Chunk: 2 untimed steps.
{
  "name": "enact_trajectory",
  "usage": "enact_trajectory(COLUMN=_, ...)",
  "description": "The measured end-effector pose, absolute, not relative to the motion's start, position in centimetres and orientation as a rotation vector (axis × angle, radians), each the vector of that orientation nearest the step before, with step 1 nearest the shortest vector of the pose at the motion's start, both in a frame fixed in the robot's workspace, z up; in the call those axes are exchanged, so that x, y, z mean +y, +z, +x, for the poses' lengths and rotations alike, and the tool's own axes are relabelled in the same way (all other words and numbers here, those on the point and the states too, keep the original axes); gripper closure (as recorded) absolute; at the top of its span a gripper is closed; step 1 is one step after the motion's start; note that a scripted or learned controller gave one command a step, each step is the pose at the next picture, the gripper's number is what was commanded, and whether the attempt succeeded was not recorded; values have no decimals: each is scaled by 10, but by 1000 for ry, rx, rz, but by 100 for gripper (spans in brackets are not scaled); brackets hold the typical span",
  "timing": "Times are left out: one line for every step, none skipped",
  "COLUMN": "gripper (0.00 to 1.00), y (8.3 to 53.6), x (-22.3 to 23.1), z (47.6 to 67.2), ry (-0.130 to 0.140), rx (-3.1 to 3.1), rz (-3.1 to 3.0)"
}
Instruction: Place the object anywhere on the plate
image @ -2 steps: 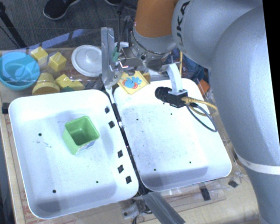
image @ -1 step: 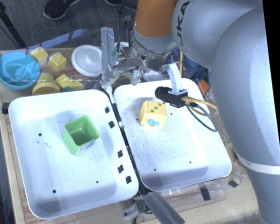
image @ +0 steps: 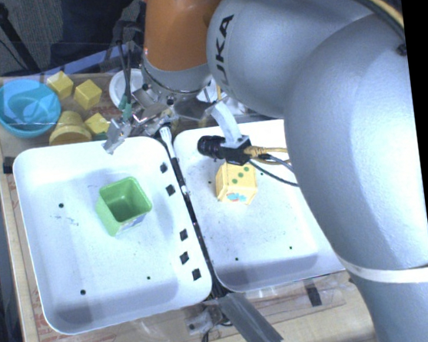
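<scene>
A green cup (image: 124,204) sits centre in the left bin (image: 55,263). The gripper (image: 127,123) hovers at that bin's 12 o'clock edge, its state unclear. A yellow block (image: 236,184) lies toward 11 o'clock in the right bin (image: 287,258).

A bright green square plastic cup (image: 125,203) sits in a shallow white bin (image: 53,248); a yellow block (image: 236,183) bears green dots and a pale blue patch.

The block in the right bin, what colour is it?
Yellow with small dots, in the camera view: block.
</scene>
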<state>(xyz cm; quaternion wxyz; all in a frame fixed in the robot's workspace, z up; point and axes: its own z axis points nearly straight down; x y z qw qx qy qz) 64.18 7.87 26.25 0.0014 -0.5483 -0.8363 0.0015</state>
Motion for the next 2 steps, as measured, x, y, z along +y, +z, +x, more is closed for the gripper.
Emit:
enact_trajectory(gripper=0, y=254, x=133, z=653, ry=1, rx=-2794, rz=-1443)
enact_trajectory(gripper=0, y=248, x=140, z=616, ry=-9, rx=-2939, rz=-1111)
